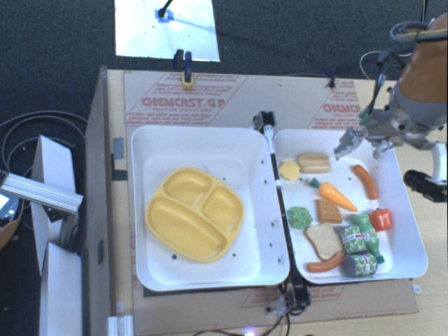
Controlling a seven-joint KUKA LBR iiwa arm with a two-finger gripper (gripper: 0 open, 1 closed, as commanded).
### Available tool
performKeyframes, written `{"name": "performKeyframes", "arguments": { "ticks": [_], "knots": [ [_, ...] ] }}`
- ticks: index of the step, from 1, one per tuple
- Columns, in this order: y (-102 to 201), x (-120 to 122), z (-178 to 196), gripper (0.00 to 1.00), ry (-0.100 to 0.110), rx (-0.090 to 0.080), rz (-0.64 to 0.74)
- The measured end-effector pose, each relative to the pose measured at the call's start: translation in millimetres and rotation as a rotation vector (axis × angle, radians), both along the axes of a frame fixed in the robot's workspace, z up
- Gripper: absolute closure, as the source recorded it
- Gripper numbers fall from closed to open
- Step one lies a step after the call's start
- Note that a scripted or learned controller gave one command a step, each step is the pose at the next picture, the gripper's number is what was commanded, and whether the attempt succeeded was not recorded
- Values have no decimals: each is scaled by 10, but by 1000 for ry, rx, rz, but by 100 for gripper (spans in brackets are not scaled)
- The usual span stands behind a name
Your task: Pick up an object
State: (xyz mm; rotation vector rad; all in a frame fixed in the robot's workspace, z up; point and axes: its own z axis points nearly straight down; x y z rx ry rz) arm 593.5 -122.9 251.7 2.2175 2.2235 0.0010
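Step in hand: approach, judged from the arm's stance. The gripper hangs over the far edge of the right bin, near its far-right corner. Its two fingers stand spread wide apart, nothing between them. No object lifted yet.

Contents of the right bin, all lying on its floor:
- bun at the far edge, with a yellow disc just beside it toward the divider between the bins
- red sausage toward the bin's right wall, slanted
- carrot mid-bin, tip pointing to the far-left corner
- cracker touching the carrot's near side
- broccoli near the divider
- bread slice and a second sausage along the near edge
- two green cans at the near-right corner, with a red pepper just beyond them

The left bin bears a yellow divided plate in its middle.

Nearest candidates, by judgement: bun and red sausage, both close under the fingers. The task names no particular object, so either serves.

Next move calls for: descent straight over one piece, with the fingers straddling its short axis. The sausage lies apart from its neighbours, so it looks the cleaner grasp. The bun sits close to the far wall, which may obstruct one finger.
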Motion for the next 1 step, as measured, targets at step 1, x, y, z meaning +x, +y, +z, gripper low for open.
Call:
{"name": "performKeyframes", "arguments": {
  "ticks": [1],
  "knots": [
    [135,-306,-1486,0,-9,-4,-2]
  ]
}}
